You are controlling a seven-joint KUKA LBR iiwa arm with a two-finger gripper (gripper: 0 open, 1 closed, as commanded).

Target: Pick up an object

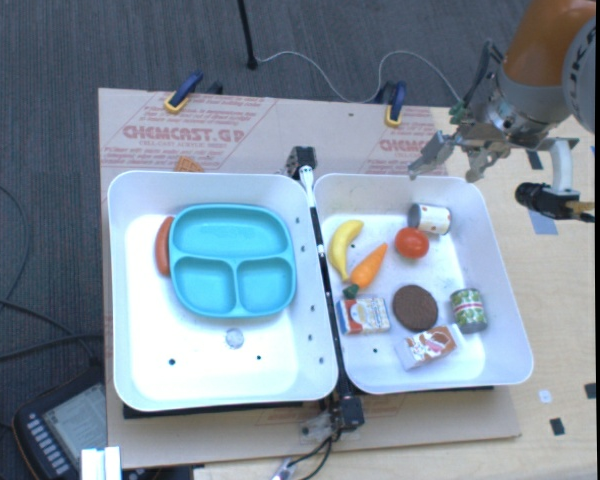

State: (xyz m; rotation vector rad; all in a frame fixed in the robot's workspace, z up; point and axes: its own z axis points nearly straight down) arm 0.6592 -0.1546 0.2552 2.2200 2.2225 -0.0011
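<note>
Carton (426,347) lies in bin (500,268); board (130,128) reads "CHEMCAST".

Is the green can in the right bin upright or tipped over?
Upright, apparently: the green can shows its round top toward the overhead camera, label wrapping below, near the right bin's right wall.

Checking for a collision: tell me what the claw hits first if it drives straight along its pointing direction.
Probably the far rim of the right white plastic bin: the open claw points down-left toward it. Depth is unclear from this single view.

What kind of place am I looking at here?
Probably a robotics lab test bench: a robot arm over two white bins, toy food like a banana, and a board clamped down with trailing cables.
</note>
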